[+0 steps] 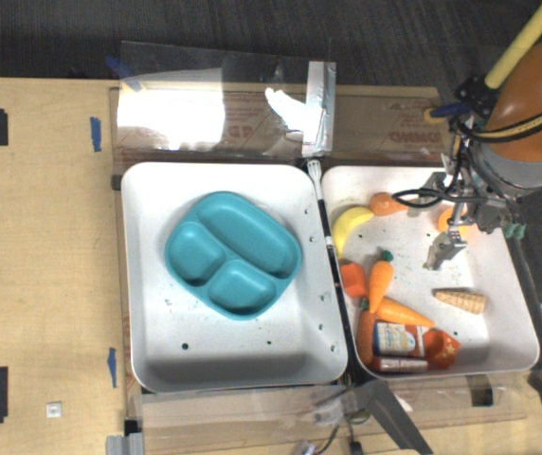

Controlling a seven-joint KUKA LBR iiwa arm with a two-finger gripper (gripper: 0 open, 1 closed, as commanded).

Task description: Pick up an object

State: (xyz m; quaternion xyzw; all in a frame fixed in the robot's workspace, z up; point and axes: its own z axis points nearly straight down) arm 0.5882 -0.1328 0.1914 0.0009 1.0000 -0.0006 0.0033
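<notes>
My gripper [446, 247] hangs over the upper right part of the right bin [525, 301], above bare white floor. The bin holds several toy foods. A yellow banana-like piece [352, 224] and a small orange fruit [383, 204] lie at the top left. A carrot [381, 282], a second carrot [409, 313] and an orange-red piece [352, 279] lie at the left. A red bottle with a label [408, 341] lies along the front. A tan waffle cone [460, 300] lies just below and right of the gripper, apart from it.
The left bin [148, 349] holds a teal divided plate [233, 252]. A metal divider strip [328, 254] runs between the bins. Cardboard and clear plastic sheet [214, 112] stand behind them. The grey arm with its orange band [532, 93] and cables comes in over the right bin's far corner.
</notes>
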